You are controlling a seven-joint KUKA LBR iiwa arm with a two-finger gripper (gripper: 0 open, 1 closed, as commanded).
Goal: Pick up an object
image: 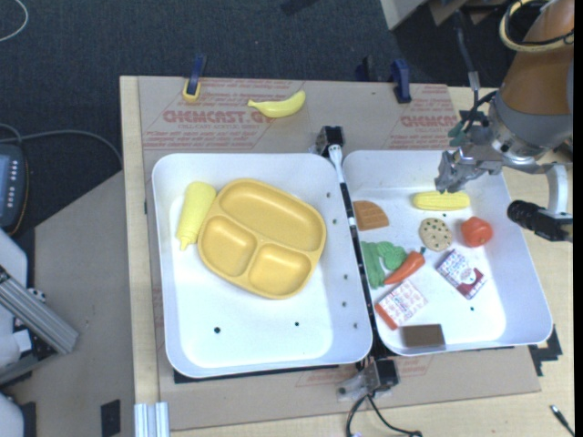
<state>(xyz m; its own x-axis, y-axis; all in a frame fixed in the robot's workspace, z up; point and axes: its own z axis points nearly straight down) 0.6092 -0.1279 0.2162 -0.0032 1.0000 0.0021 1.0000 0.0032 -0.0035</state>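
From above, the two white bins sit side by side on a cardboard-covered bench. The left bin [182, 335] holds a yellow divided tray [262, 237] lying slantwise in its upper half, with a yellow bottle [192, 213] touching the tray's left edge. The near half of that bin's floor is bare and gives plenty of free space.

The right bin [528, 312] is crowded. The gripper [452, 186] hangs near its far edge, directly over the left end of a corn cob [443, 201] that lies flat along the bin floor; whether its fingers are open or closed cannot be told from here. Just beside the cob, toward the near side, lie a cookie [435, 233] and a tomato [475, 231]. A brown bread slice [370, 215] rests close to the bin's left wall. Below it are green leaves [382, 258], a carrot [405, 267], two red-and-white packets [401, 302] [460, 273], and a brown block [423, 336] near the front rim.

A banana [279, 106] lies outside the bins on the cardboard, behind the left one.
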